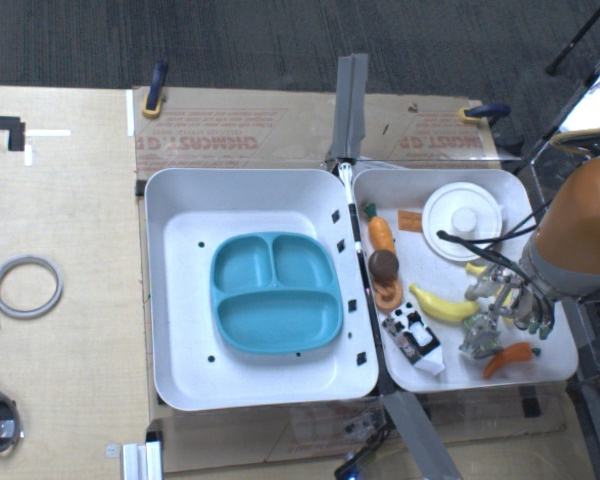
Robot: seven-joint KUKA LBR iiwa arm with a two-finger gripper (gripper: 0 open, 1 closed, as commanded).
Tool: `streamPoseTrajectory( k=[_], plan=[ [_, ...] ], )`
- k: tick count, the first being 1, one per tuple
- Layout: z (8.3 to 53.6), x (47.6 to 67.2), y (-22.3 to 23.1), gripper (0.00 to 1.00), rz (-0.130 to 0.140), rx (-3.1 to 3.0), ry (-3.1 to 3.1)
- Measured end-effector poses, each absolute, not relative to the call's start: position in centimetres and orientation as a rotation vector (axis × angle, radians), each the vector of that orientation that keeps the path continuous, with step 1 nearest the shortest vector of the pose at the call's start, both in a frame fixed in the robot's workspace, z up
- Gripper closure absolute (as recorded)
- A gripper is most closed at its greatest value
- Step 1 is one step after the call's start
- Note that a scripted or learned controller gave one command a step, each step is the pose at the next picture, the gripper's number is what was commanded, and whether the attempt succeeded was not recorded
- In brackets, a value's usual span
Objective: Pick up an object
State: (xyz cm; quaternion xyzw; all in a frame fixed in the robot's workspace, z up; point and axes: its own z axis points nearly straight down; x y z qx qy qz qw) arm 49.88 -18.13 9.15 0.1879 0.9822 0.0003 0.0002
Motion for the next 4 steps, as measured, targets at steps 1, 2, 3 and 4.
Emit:
streamPoseTrajectory(
  k=[1,2,3,4],
  plan=[
    [9.2,52.1,-12.7,0.00,0.002,0.543,3.092],
    [9.3,52.4,-22.2,0.00,-0.001,0.556,3.088],
    [10.2,52.5,-22.2,1.00,-0.002,0.553,3.084],
    [9.2,50.6,-22.1,1.00,0.001,0.148,3.135]
  ],
)
